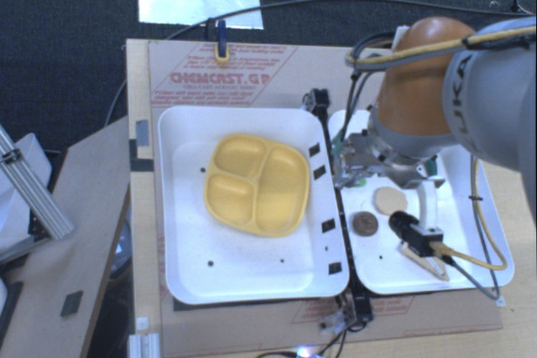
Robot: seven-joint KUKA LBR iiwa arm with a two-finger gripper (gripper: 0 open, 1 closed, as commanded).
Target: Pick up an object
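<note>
1. Camera view, overall: two white bins side by side on the bench. Left bin (180, 205) holds a yellow tray (256, 183) with compartments, lying flat near its middle. Right bin (491, 222) holds a tan disc (389, 200) and a brown disc (365, 223), close together but apart, near the bin's left wall.

2. Arm (457, 88) reaches in from the right and hangs over the right bin's upper part. The pincer (362, 172) sits low under the wrist, near the divider between the bins; whether it is open or closed, cannot tell, since the wrist housing and cables block it.

3. Progress, my reading: nothing lifted yet. Both discs and the tray lie on bin floors. The whole pick is left to do.

4. Relation: tan disc lies just beside the pincer, toward the view's lower right; brown disc a little farther below. Tray well apart, across the divider.
</note>
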